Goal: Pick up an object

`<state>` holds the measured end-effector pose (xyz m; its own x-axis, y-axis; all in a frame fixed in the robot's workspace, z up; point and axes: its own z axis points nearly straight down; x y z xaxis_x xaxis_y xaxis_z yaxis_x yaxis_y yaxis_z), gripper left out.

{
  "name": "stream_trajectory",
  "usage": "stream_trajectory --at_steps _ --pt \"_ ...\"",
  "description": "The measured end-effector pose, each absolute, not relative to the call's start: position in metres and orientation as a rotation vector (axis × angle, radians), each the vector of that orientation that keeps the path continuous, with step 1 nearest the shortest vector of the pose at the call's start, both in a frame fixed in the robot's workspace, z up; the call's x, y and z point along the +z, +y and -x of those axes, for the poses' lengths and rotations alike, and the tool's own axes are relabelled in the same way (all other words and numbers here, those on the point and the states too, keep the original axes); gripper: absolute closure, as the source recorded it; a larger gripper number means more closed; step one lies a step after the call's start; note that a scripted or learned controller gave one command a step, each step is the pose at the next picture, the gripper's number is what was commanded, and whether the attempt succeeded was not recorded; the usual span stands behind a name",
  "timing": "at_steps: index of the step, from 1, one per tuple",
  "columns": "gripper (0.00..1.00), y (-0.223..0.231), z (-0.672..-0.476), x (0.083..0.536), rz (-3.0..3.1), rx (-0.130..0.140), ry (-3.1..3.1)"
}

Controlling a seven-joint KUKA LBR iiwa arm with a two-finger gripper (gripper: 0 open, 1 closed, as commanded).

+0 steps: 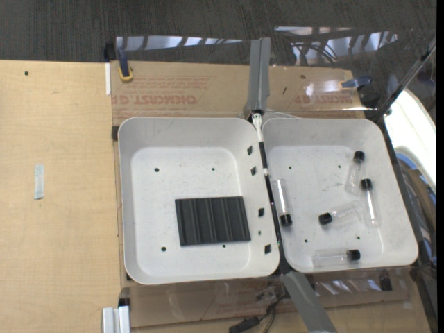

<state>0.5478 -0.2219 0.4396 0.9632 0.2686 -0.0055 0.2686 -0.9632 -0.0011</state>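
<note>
Waiting before any reach, the task sits at its first step: clear black-capped vials (336,217) lie scattered in the right bin (305,134), a ribbed dark pad (212,220) in the left bin (139,186), so next comes choosing one vial

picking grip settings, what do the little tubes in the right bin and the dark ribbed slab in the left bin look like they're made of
Tubes: likely clear plastic or glass, glossy; the white bin floor shows through them, and each has a small black cap, probably plastic.
Dark ribbed slab: looks like matte dark grey rubber or moulded plastic, with parallel grooves and no glare.
Bins: white plastic, by their smooth moulded rims.
</note>
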Motion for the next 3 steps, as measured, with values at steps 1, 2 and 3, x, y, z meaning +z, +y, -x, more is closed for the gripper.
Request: stream_trajectory --at_steps 1,2,3 --pt "1.00 -0.222 -0.649 0.439 3.097 0.009 -0.519" --pt "1.00 -0.222 -0.589 0.440 3.115 0.009 -0.395" --pt "1.00 -0.222 -0.521 0.440 3.125 0.009 -0.312"
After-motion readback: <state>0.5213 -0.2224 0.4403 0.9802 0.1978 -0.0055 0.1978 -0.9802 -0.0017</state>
